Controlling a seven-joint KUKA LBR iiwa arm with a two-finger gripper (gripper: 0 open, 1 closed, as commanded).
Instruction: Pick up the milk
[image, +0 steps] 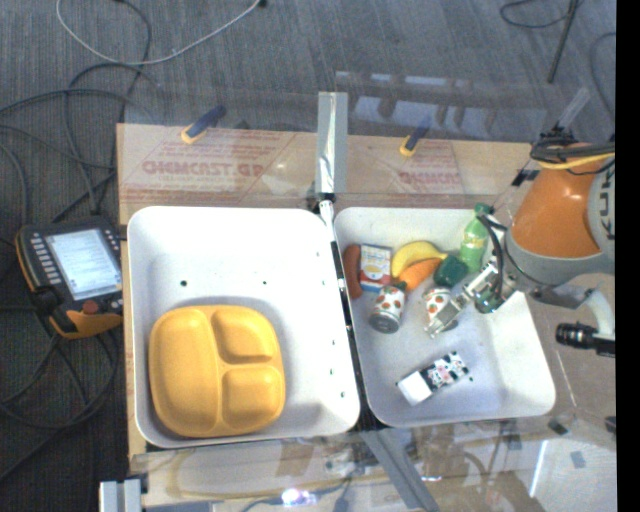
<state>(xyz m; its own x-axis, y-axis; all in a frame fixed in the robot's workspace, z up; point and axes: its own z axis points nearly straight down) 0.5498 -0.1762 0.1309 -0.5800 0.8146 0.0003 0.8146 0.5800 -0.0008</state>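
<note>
Grey carpet with loose cables runs around the counter (140, 160), and a teach pendant (70, 268) sits off to its left side. On the counter are two white bins next to each other. Left bin (180, 240) has just a yellow divided tray (217, 369) sitting in its near half.

Right bin (520, 370) is where all the clutter is. The milk (435, 378), a small white carton with black cow spots, is lying on its side near the front of that bin, well apart from everything else. Up toward the back there's a sausage (351, 271) along the left wall, a small box (375, 265), a banana (416, 257) touching an orange thing (421, 271), a green bottle (472, 239), and a tin can (388, 308).

The arm (560, 215) comes in from the right, with the gripper (462, 300) low over the middle of the right bin, right by a small spotted item (437, 303). Honestly can't tell if the fingers are wide or narrow, too small and cluttered there.
</note>
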